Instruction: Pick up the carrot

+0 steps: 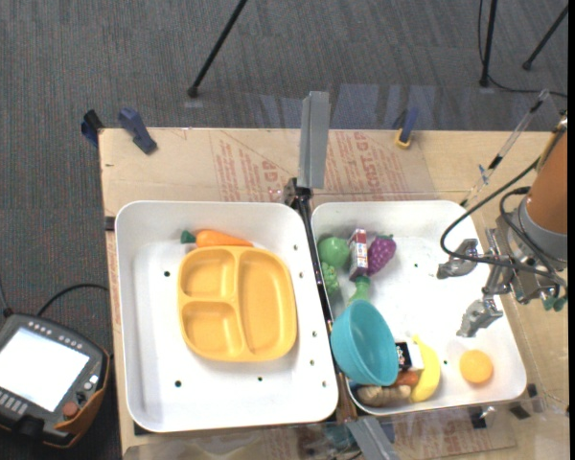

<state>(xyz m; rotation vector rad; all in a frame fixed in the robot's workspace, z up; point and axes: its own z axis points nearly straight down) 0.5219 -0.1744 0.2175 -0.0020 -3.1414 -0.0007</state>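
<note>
My claw (468, 293) hangs over the right bin (431, 220), its two fingers spread apart with nothing between them. The carrot (220, 240) lies well apart from it in the left bin (134, 353), touching the far edge of the yellow plate (238, 303).

The carrot (218, 239) is a small orange toy with a dark green leafy top. It lies flat on the floor of the left bin (139, 286), near that bin's far edge and a little left of its middle. Its length runs roughly parallel to the far edge, green top toward the bin's left side, tapered tip toward the right. It lies just beside, perhaps touching, the yellow divided plate (238, 302).
</note>
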